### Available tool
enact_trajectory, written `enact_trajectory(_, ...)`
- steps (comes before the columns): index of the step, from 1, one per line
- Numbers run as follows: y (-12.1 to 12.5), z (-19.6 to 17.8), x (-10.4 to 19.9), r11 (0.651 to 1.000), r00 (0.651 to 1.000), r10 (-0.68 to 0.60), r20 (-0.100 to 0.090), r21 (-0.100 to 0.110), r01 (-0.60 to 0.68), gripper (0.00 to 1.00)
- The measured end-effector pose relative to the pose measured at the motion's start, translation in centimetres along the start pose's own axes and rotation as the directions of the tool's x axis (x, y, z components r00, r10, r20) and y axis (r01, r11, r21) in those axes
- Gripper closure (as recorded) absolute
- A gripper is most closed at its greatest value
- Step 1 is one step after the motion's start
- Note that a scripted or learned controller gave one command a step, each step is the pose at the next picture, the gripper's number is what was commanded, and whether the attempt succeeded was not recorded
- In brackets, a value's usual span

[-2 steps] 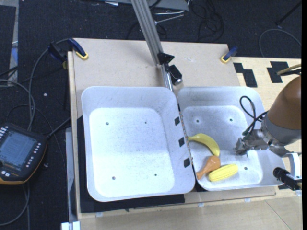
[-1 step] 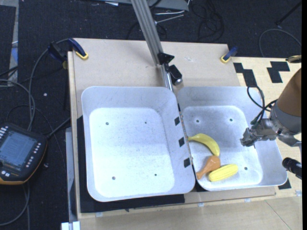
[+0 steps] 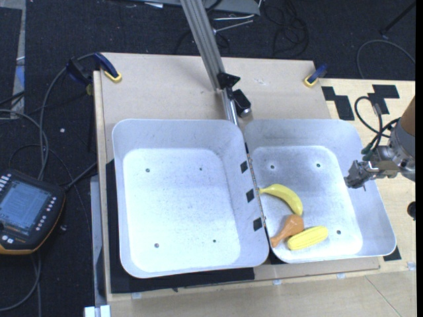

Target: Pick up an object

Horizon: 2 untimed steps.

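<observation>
Banana (image 3: 284, 195), corn cob (image 3: 308, 237), orange drumstick (image 3: 287, 230) in right bin (image 3: 370, 203); pincer (image 3: 355, 175) state unclear.

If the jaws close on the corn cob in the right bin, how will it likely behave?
The corn cob looks rounded and elongated, so it may roll or squirt sideways if pinched off-centre. It looks like a glossy toy, probably light and stiff. It lies against the orange piece, near the banana, so a push would likely shift that neighbour too. The gripper sits at the bin's right rim.
</observation>
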<state>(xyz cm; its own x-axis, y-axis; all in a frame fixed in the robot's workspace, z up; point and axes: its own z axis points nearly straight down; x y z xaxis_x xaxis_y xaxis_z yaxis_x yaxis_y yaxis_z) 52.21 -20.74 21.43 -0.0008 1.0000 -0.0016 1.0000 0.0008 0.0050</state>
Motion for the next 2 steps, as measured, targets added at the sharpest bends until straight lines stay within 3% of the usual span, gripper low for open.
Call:
enact_trajectory(1,0.1,-3.2,0.0,1.000,1.000,0.000,-0.001,0.002,0.000,1.00)
enact_trajectory(2,0.9,-3.3,6.0,1.000,1.000,-0.004,-0.003,0.005,0.004,1.00)
